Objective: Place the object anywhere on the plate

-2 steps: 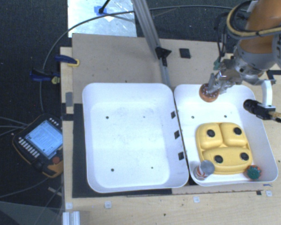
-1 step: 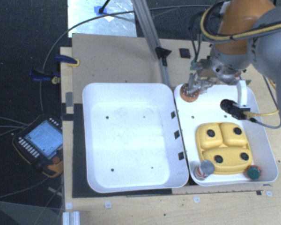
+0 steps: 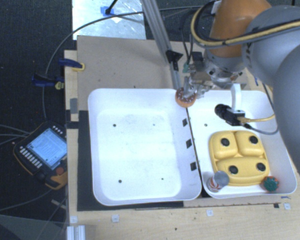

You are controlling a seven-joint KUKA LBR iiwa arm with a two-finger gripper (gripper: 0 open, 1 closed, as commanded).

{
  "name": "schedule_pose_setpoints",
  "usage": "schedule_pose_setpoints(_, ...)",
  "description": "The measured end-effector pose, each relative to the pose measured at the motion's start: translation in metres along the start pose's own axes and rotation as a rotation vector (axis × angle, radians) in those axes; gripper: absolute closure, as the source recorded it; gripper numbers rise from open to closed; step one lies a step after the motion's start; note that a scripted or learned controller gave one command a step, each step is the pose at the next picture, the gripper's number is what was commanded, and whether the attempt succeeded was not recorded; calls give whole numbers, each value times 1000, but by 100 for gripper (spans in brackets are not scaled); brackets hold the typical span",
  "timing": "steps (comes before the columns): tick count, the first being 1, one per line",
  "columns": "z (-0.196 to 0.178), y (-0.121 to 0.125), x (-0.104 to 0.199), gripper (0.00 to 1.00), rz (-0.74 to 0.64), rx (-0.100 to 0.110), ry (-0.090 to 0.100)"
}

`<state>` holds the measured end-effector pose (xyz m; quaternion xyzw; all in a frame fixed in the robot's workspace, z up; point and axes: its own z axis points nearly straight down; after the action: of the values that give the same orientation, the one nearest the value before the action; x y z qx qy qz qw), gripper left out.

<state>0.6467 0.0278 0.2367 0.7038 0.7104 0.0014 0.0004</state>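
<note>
Nearest, the yellow sectioned plate (image 3: 238, 156) lies in the right bin (image 3: 282, 156), and farther back the gripper (image 3: 190, 91) hangs over the bins' shared rim clamped on a small brown round object (image 3: 185, 99), so the carry is under way, needing travel toward the plate before release.

The arm (image 3: 282, 44) fills the upper right of the frame as a bulky, rounded body of smooth grey casing. An orange band (image 3: 237, 14) caps it near the top centre-right, domed and glossy. Yellow and black cables (image 3: 210, 36) loop around the band's lower edge and run off to the right. Below the band sits a silver metal wrist section, crowded with small dark fittings. A white bracket with a black block (image 3: 229, 113) hangs lower, trailing a yellow cable to the right.
</note>
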Motion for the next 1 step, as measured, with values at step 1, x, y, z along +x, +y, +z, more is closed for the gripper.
schedule_pose_setpoints(1, 2, -11, 52, 100, -1, 2, 1)
